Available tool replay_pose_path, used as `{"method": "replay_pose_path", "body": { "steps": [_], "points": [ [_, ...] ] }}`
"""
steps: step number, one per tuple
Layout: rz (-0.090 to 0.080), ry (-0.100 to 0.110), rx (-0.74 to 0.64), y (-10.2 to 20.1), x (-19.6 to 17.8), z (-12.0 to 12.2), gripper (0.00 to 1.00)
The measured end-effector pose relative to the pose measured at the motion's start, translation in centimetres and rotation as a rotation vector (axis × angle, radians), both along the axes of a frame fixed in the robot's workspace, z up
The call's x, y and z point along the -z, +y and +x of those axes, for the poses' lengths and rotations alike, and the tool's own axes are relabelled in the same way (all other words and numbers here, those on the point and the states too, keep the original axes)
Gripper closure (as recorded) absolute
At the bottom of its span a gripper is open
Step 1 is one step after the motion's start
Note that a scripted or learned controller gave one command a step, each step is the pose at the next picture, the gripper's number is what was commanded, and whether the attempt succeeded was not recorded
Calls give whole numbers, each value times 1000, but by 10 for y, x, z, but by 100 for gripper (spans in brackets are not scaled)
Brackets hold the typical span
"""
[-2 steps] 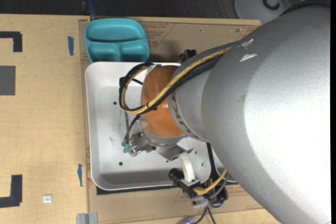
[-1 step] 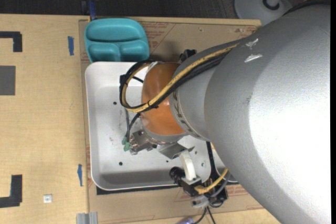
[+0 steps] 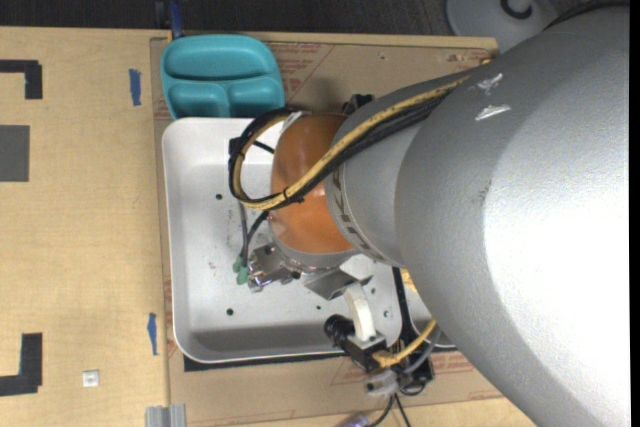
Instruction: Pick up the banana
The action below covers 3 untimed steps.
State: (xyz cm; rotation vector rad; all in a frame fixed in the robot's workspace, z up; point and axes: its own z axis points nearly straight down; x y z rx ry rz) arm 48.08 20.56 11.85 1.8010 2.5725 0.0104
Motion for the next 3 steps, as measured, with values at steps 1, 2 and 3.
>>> {"method": "replay_pose_path", "body": {
  "steps": [1,2,3],
  "points": [
    [1,-1,0,0,-10,0,100],
    [1,-3,0,1,-19,1,100],
    [1,-4,0,1,-29,1,100]
  ]
}}
